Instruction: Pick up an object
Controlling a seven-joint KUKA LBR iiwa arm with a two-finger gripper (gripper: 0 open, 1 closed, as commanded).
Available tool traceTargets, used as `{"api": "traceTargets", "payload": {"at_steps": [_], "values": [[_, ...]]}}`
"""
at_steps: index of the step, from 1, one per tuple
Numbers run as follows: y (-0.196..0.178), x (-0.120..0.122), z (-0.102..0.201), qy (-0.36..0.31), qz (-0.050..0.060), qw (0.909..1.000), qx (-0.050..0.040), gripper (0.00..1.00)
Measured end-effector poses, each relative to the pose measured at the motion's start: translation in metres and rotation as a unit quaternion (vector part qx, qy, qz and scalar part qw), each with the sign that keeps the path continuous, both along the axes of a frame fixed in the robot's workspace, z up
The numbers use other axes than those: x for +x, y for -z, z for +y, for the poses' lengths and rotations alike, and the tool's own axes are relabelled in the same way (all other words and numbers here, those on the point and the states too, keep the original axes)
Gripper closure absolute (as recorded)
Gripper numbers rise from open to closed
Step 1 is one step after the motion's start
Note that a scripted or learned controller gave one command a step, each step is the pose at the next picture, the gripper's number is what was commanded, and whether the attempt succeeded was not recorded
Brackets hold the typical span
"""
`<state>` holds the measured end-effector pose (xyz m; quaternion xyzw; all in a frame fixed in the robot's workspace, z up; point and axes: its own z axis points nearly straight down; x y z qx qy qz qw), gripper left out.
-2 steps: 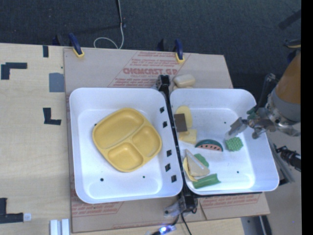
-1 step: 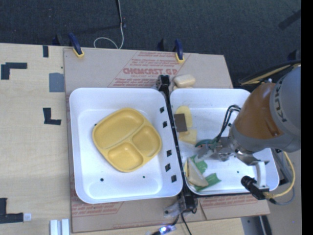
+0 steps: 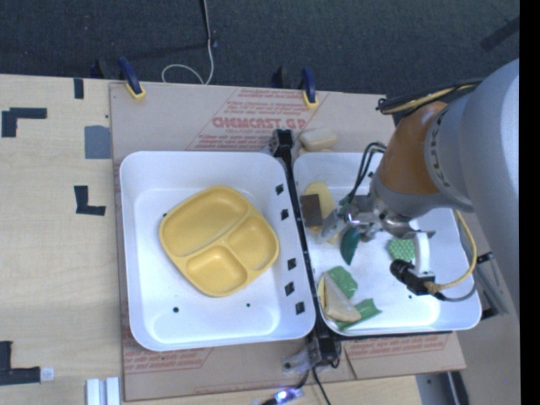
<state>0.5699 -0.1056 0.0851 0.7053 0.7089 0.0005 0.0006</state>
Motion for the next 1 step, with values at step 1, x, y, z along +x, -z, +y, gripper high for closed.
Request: {"api": "traceTargets", "payload": {"at_steps": [1], "values": [[-0.1031, -0.0767, 0.0525, 0.001, 0.003, 1.0000, 0.0015, 0.00]]}}
